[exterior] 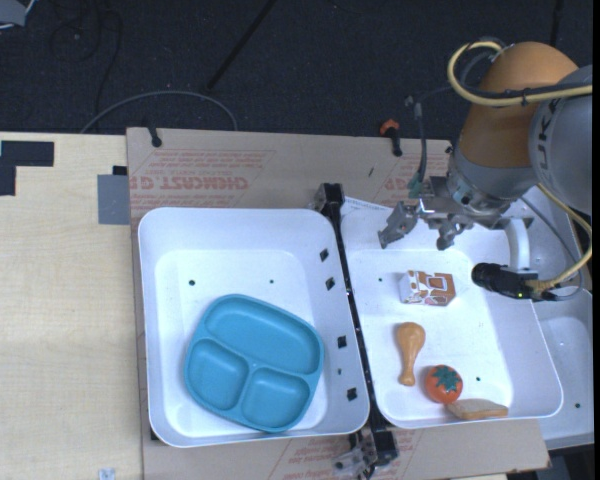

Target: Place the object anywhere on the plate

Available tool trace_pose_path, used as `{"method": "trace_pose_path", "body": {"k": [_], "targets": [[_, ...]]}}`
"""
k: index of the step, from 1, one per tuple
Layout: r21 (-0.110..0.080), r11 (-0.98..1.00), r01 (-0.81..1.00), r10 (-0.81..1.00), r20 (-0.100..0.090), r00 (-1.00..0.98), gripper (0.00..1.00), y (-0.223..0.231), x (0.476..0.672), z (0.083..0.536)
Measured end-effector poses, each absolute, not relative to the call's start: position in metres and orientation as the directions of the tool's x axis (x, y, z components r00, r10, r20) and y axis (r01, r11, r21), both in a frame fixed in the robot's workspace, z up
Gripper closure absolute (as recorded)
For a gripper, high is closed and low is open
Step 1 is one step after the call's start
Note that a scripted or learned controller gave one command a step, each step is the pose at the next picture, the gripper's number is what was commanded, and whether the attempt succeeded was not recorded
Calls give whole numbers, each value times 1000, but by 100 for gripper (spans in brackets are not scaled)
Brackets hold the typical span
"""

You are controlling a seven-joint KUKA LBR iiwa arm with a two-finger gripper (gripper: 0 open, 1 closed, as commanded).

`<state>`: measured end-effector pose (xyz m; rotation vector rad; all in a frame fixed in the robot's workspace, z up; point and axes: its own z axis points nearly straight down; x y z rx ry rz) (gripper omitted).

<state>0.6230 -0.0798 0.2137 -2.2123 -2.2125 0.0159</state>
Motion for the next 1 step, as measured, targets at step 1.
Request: {"method": "trace_pose_path", "body": {"k": [1], "targets": [[-3,2,1000,1000,1,-2,0,-80,626,221]]}}
